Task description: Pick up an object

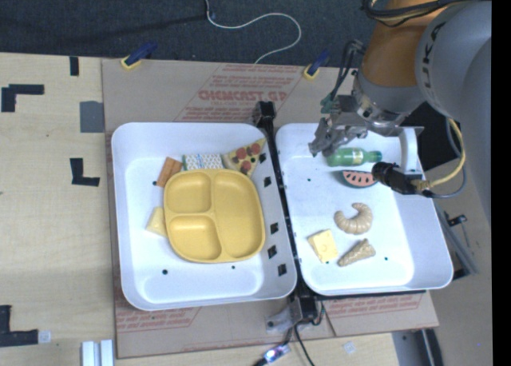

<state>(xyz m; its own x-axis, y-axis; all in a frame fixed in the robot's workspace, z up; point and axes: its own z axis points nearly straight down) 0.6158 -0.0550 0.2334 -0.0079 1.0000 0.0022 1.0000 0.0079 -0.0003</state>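
Hand (pixel 326 142) low over right bin (pixel 415 276), touching green bottle (pixel 356 157), grip unclear

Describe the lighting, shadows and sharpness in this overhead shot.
Camera view: even, soft light; the white bins look bright, slightly washed out. The yellow plate casts only a thin shadow. Small toy foods like the croissant are soft-edged, and the gripper region is dim and blurry.

I can't see gripper (pixel 326 142) finger gap, too dark. Green bottle (pixel 357 156) partly hidden behind it. Yellow plate (pixel 214 214) covers most of the small items (pixel 214 161) underneath. Arm (pixel 447 45) cut off right.
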